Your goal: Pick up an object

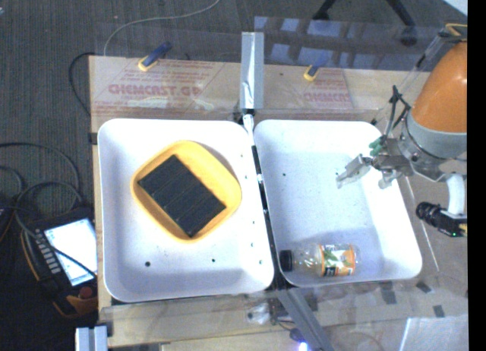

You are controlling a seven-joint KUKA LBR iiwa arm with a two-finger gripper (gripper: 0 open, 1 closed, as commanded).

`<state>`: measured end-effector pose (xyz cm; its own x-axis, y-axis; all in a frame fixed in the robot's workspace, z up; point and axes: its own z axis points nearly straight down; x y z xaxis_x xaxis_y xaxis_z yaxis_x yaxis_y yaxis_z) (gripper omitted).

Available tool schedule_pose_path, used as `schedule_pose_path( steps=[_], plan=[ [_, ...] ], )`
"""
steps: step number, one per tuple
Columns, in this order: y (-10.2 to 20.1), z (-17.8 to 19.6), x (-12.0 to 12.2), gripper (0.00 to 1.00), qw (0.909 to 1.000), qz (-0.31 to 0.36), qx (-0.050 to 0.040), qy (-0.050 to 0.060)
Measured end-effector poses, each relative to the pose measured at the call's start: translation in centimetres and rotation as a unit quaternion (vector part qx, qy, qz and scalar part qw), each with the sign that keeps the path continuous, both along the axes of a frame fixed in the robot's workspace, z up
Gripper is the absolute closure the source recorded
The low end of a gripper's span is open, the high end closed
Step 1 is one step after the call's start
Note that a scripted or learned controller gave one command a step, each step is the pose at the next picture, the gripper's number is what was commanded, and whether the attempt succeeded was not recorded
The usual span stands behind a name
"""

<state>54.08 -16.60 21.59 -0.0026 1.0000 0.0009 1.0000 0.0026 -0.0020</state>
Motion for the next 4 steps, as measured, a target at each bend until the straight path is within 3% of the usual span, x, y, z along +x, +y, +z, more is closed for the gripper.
schedule_pose_path(
  steps=[1,2,3,4],
  plan=[
    [0.6,-4.5,-5.7,0.00,0.9971,0.076,0.0004,0.000],
    [1.7,-12.4,-5.3,0.00,0.9909,0.135,-0.0026,-0.007],
    [-1.6,-11.2,-3.3,0.00,0.9990,-0.045,-0.0009,0.000],
    [0.4,-12.4,-5.1,0.00,0.9991,0.040,-0.0061,-0.011]
  ],
)
